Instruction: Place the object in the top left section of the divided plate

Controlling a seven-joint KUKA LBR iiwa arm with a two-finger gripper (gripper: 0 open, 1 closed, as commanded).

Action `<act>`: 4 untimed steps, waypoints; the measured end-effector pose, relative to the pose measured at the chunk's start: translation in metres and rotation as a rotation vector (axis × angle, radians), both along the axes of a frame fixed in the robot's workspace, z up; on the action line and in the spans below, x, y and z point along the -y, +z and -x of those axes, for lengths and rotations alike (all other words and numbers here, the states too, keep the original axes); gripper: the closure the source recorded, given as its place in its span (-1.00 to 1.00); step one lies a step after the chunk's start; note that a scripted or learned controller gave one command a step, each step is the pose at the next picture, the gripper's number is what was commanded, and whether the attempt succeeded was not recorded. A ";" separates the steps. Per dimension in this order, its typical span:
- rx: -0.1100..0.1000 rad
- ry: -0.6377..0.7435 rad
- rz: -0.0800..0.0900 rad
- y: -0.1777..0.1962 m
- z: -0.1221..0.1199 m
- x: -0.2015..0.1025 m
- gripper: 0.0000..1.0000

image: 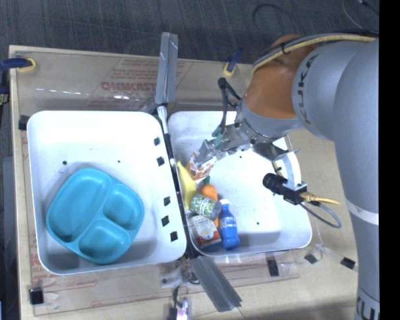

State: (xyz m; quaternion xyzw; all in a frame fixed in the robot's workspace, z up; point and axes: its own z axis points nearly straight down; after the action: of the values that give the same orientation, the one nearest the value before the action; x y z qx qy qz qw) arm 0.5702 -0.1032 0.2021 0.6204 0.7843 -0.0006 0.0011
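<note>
Blue divided plate (95,214) lies in the left bin (47,129), toward its front left corner, all three sections bare. Right bin (293,229) holds a pile against its left wall: yellow banana-like item (185,182), orange ball (210,193), green can (205,207), blue bottle (228,227), a packet (203,229). Gripper (210,153) hangs over the pile's back end, jaws clamped on a small red-and-white packaged object (200,165), just above the banana. Arm (300,85) reaches in from the worktop's right edge.
</note>
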 end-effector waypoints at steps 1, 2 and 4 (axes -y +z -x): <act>-0.004 -0.019 -0.001 0.001 0.031 -0.072 1.00; -0.003 -0.023 0.000 -0.060 0.086 0.012 1.00; -0.004 -0.236 -0.002 0.039 0.092 -0.082 1.00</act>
State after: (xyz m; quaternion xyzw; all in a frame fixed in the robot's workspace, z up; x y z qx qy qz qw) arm 0.4783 -0.0211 0.2415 0.7083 0.7059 -0.0011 -0.0012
